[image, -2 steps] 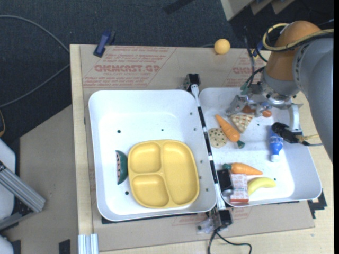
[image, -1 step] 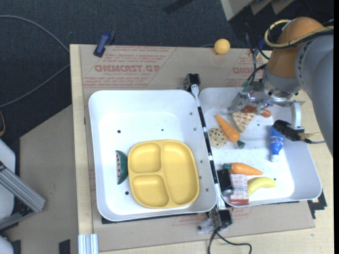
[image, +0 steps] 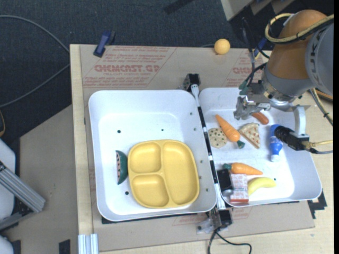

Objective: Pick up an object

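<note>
Bins number two, set side by side on the bench. Nearest in the right bin [image: 304, 181], one banana [image: 261, 184] is seen beside one small red-and-white packet [image: 239, 188], with a black item [image: 224, 179] just to the packet's left and one carrot [image: 245, 169] just behind them. In the left bin [image: 100, 142], one yellow tray [image: 162, 173] with three compartments is found, and one watermelon slice [image: 121, 166] is tucked against its left edge. Farther back in the right bin, one round cookie [image: 216, 137], a second carrot [image: 228, 129], one pizza slice [image: 251, 134] and one blue-and-white bottle [image: 275, 143] are laid in a loose row, apart from one another. Behind these, the gripper [image: 245, 109] is lowered over a reddish sausage-like piece [image: 260, 117] at the bin's far part; whether its fingers are parted or closed cannot be told, and no object is seen between them. Beyond the bins, one orange ball [image: 222, 46] and one blue clip [image: 103, 43] are left at the board's far edge.
</note>
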Robot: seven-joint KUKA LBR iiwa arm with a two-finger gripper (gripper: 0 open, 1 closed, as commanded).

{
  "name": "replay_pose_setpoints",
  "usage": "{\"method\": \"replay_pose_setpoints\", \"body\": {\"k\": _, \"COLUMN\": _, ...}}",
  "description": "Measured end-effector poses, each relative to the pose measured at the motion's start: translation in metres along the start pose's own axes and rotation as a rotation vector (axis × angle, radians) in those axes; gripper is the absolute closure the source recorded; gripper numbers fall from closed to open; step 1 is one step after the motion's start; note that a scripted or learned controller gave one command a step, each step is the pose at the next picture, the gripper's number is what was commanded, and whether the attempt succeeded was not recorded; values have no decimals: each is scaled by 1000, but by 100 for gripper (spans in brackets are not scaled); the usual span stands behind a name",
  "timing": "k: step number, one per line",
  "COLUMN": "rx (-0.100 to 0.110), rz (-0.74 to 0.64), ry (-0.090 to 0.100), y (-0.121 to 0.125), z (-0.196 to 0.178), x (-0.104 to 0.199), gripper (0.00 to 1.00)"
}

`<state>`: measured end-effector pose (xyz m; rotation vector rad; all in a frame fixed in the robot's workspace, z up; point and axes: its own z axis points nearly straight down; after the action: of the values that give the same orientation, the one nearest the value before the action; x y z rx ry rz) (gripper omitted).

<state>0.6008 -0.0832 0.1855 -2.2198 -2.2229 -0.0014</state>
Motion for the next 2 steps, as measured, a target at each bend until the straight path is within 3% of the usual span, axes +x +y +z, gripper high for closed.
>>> {"method": "replay_pose_setpoints", "body": {"k": 1, "rx": 2, "rz": 1, "ry": 0, "y": -1, "z": 1, "x": 0, "gripper": 0}}
{"method": "replay_pose_setpoints", "body": {"k": 2, "rx": -7, "rz": 2, "ry": -2, "y": 10, "z": 96, "x": -25, "gripper": 0}}
